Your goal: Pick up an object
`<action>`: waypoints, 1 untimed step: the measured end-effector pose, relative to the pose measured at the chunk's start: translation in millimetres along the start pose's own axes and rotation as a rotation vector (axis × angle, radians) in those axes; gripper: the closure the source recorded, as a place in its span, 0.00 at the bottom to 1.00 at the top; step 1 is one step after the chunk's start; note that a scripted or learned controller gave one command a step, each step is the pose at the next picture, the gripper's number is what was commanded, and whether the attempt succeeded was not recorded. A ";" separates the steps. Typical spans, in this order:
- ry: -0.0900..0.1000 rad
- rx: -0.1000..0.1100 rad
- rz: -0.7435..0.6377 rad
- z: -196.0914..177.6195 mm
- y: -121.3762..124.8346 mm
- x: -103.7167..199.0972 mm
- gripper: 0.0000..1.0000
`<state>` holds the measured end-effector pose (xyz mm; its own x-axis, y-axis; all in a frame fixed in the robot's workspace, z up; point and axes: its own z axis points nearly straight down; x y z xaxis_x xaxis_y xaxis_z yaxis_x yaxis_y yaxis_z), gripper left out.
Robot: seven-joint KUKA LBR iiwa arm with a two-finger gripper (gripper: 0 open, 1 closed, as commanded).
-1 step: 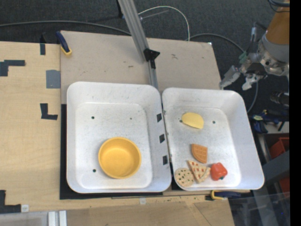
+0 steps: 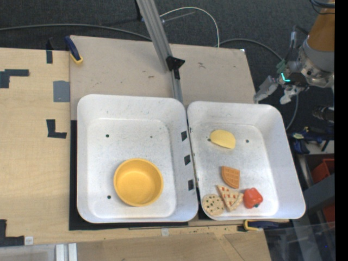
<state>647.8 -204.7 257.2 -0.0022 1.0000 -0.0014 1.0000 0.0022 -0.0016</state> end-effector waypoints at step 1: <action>0.002 0.004 0.000 50.1 -3.2 10.0 0.00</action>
<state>644.5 -194.7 207.1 -0.0020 1.0000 0.0002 1.0000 0.0020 -0.0058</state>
